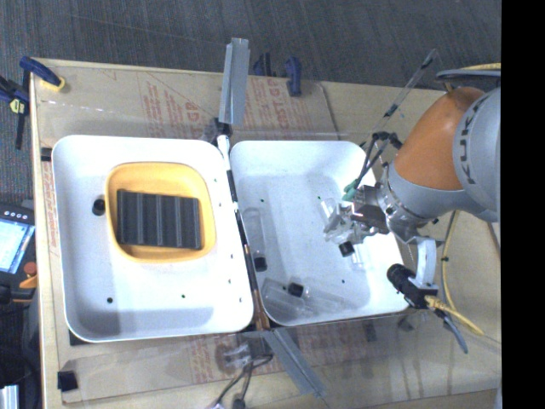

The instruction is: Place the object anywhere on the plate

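Camera view: a slanted look down on a bench with two shallow white bins side by side.
Left bin (77,309): holds a yellow plate (162,182) with a dark ribbed block (159,220) resting on it.
Right bin (298,173): holds clear plastic items, hard to make out against the white; one small dark-capped piece (295,290) lies near the front edge.
Arm (451,156): grey with an orange band, cut off at the right.
Gripper (345,228): low over the right bin's right side; its state cannot be told, blurred among wires.
Object: not identifiable with certainty.
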`<control>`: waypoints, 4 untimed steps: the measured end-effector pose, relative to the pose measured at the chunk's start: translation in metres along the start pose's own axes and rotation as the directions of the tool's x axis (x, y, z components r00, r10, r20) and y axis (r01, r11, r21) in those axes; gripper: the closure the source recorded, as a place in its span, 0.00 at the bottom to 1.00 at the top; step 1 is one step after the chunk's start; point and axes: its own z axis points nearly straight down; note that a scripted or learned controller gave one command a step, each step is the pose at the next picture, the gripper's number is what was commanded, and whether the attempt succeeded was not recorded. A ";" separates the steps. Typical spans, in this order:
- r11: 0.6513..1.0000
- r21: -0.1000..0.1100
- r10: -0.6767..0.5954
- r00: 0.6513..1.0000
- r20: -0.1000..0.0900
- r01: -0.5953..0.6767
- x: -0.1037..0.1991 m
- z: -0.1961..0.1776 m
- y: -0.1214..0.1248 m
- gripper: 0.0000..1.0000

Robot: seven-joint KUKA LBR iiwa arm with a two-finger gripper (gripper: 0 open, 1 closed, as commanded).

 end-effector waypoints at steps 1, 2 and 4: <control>0.949 0.000 -0.316 0.949 0.001 0.316 0.055 -0.004 0.014 1.00; 0.897 0.000 -0.443 0.897 0.001 0.443 0.130 -0.024 0.034 1.00; 0.850 -0.001 -0.527 0.850 0.002 0.527 0.200 0.002 0.046 0.00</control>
